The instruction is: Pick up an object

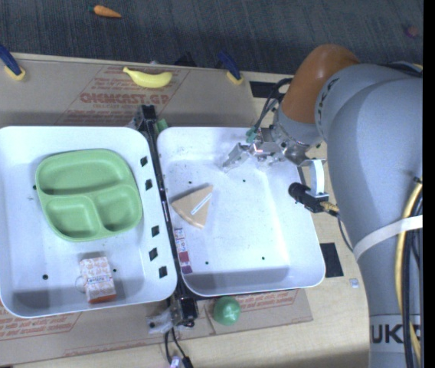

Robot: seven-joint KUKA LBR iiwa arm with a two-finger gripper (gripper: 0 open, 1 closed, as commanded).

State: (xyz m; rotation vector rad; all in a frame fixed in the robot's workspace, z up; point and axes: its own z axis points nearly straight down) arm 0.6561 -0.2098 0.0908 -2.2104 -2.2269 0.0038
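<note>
The fingers of the gripper (237,157) are too small and too glare-washed on my feed for me to tell whether they are apart or together, and I see nothing between them. The gripper sits over the far part of the right bin (306,271), pointing down and to the left. The closest candidate to pick is the tan wedge (192,205), which lies flat on the bin floor towards the bin's left side, near the divider, nearer to me than the gripper and apart from it. It is the one loose item I can make out in that bin. My worry from here is the wedge's shape: it looks low and tapered, so a descent off its centre could land on the thin end and push it aside. Because it lies close to the left wall, a push that way could jam it against the divider, where there is little room to straddle it. A descent straight down from where the gripper is now would, I judge, meet bare floor. Further left, the left bin (3,205) holds a green divided plate (89,192) and, nearer, a small packet (96,277). Outside the bins a yellow banana (148,76) lies on the far cardboard and a green ball (226,310) sits at the near edge.
</note>
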